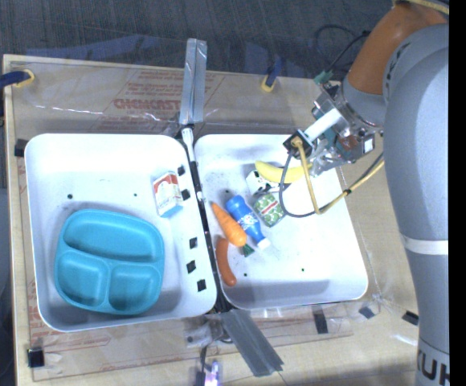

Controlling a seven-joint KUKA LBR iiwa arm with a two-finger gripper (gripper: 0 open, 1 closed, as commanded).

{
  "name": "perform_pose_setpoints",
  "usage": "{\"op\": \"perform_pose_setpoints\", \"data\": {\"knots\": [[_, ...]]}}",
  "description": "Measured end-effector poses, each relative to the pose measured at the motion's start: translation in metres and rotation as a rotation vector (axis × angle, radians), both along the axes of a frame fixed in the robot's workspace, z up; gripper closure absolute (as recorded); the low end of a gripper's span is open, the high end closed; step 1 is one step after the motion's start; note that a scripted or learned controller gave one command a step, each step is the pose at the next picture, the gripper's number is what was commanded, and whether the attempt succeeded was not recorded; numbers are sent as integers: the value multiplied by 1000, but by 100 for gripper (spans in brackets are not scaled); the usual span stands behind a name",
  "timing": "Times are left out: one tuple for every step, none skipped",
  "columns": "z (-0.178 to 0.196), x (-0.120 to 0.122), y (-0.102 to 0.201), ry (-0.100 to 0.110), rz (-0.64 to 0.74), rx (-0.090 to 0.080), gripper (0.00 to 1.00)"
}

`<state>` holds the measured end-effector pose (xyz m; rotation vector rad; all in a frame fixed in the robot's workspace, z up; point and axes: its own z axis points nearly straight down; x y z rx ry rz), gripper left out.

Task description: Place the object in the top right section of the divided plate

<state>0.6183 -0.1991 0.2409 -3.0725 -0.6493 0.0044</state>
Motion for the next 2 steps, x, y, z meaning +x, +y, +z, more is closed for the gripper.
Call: {"op": "perform_pose_setpoints", "data": {"knots": [[29,11,-10,0,-210,1,100],[133,31,-10,-1,-209,1,100]]}}
